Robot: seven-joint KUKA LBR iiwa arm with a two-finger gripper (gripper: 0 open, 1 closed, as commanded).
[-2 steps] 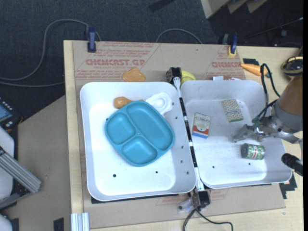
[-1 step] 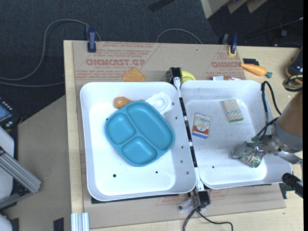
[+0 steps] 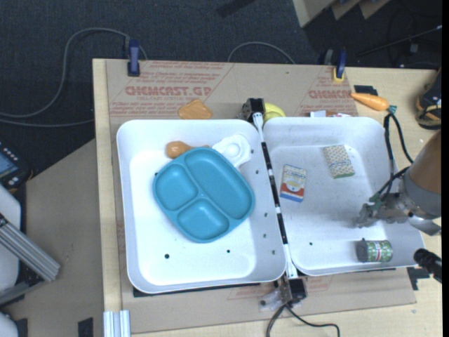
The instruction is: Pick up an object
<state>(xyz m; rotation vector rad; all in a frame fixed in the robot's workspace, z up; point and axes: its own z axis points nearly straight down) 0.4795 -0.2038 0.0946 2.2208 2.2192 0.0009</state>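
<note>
We note two blue clamps (image 3: 133,56) (image 3: 339,64) at bench far edge | orange carrot-like piece (image 3: 370,102) on board, far right | black cables (image 3: 56,62) on dark carpet (image 3: 42,20) | metal rail (image 3: 28,248) at left.

Right bin (image 3: 319,128) floor mostly open — can (image 3: 373,250), carton (image 3: 292,182), sponge (image 3: 339,161) well apart.

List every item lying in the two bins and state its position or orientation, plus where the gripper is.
blue divided plate: flat, left bin
white cup: beside plate
orange piece: at plate's edge
small carton: flat, right bin
patterned packet: flat, right bin
green can: on its side
gripper: low over right bin
</note>
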